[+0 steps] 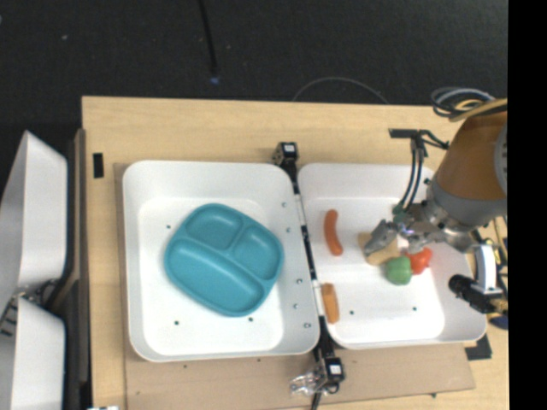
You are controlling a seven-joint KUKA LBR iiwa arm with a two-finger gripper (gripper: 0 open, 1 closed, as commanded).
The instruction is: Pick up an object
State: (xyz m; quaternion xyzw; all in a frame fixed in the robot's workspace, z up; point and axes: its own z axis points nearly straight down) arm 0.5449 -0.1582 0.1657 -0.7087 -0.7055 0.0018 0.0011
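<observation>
Over right bin (359,336), claw (395,239) sat low on cluster: tan piece (382,252), green ball (397,271), red bit (420,262). Couldn't tell claw state. Nothing lifted; grasp and lift pending. Sausage (333,232), orange stick (329,302) lay apart. Blue plate (224,259) in left bin (145,314).
</observation>
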